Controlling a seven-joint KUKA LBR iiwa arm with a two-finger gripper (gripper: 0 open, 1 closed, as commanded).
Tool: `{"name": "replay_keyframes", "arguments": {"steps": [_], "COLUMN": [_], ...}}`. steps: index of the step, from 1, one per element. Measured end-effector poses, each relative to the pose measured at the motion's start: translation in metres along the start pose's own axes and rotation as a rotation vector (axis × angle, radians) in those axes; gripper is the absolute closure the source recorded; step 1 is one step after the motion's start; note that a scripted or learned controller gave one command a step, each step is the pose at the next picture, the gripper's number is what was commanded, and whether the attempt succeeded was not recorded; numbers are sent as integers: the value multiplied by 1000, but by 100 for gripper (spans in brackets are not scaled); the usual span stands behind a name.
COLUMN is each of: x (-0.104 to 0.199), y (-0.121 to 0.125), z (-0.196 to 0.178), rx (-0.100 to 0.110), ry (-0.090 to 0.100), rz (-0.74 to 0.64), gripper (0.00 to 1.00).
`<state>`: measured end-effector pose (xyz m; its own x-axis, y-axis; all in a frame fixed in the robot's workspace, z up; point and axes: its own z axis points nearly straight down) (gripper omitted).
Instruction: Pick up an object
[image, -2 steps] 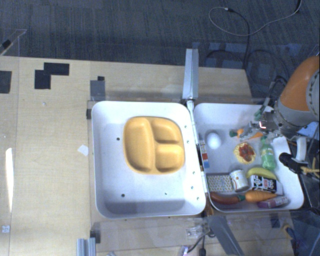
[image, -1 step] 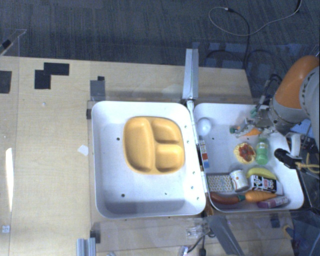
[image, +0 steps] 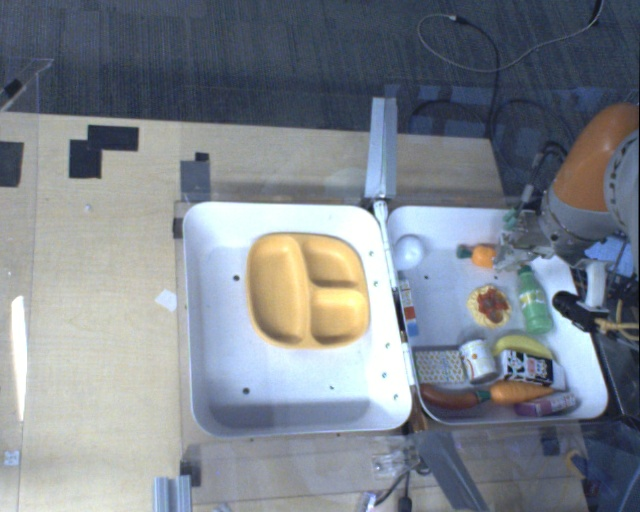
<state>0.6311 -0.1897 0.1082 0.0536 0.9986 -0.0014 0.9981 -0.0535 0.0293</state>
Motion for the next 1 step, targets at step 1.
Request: {"name": "replay_keyframes", "arguments": {"steps": [1], "x": [3], "y": [1], "z": [0], "rx": [0], "ry": [4], "rz": [-3], "gripper": [0]}}
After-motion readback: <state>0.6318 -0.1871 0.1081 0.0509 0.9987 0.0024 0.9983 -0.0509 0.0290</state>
